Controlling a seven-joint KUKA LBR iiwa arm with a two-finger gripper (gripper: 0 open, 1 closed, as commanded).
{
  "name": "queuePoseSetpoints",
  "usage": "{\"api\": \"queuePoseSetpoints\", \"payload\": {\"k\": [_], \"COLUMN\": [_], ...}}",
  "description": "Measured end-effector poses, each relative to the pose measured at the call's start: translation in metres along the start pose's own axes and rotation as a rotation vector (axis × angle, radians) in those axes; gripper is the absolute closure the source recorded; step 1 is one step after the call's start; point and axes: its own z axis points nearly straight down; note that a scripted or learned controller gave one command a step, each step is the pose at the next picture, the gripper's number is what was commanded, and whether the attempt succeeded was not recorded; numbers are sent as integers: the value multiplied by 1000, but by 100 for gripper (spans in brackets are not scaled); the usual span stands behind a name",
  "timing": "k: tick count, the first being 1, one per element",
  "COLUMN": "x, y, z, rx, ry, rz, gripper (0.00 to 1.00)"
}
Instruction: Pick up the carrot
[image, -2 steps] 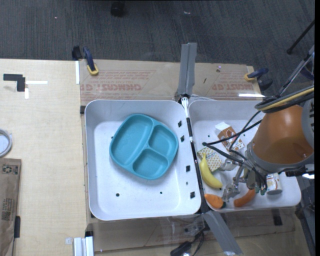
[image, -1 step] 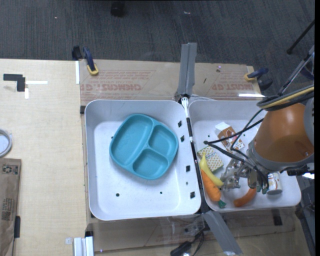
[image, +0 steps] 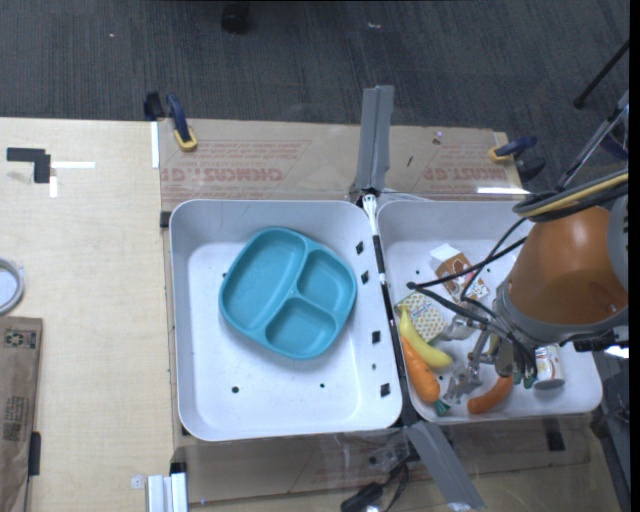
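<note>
The carrot (image: 421, 375) is lying in the right bin (image: 570, 408), near its lower left corner, just beside the wall that divides the two bins. A banana (image: 420, 343) is lying just above it, touching or nearly touching its upper end. Nothing is lifting the carrot; it is resting on the bin floor.

The arm (image: 570, 270) is reaching in from the right and hanging low over the right bin, its orange band covering much of the bin's middle. The gripper (image: 470, 380) is sitting just right of the carrot, apart from it, among clutter. Whether it is wide or narrow I cannot tell, since cables and metal parts are blurring together there. An orange-red sausage-like item (image: 489, 397) is lying just right of the gripper, and a small can (image: 547, 366) beyond that.

The left bin (image: 200, 390) is holding a blue divided plate (image: 288, 292).

As a judgement, the task is sitting at the approach stage: the grasp and the lift are both left to do.
</note>
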Motion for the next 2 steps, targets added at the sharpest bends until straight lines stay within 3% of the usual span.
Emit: {"api": "queuePoseSetpoints", "payload": {"k": [2], "x": [-1], "y": [5], "z": [10], "rx": [1], "ry": [6], "rz": [139], "gripper": [0]}}
